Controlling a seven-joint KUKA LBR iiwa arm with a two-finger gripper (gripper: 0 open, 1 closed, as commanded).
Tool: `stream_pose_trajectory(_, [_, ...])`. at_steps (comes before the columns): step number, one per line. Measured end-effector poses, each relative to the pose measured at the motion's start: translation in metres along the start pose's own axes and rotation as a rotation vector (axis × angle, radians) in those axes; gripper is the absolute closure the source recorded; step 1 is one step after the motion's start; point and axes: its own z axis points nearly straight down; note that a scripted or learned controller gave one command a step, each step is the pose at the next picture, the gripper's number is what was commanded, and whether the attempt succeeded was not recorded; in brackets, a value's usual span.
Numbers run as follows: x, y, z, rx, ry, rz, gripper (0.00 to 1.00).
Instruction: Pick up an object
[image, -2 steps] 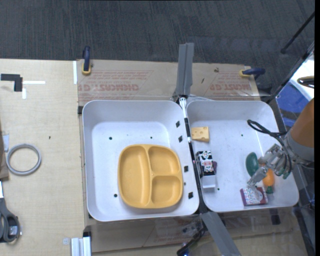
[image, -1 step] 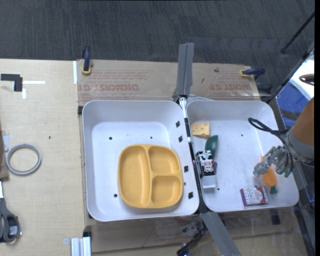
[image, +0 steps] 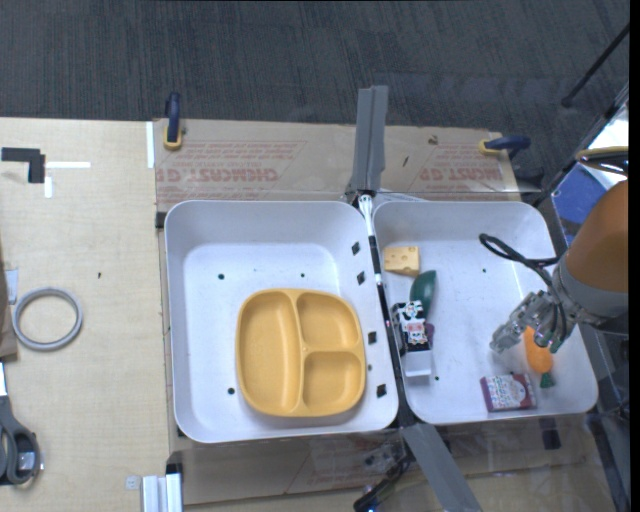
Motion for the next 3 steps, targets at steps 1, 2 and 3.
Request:
stream_pose_trajectory(1, [0.013,0.077,0.008,0.001,-0.001,0.475,1.0])
stream_pose_trajectory(2, [0.036,0.022,0.008,0.002,0.001,0.454,1.0])
stream_pose_trajectory(3, [0.036,0.022,0.008,0.002,0.001,0.454,0.0])
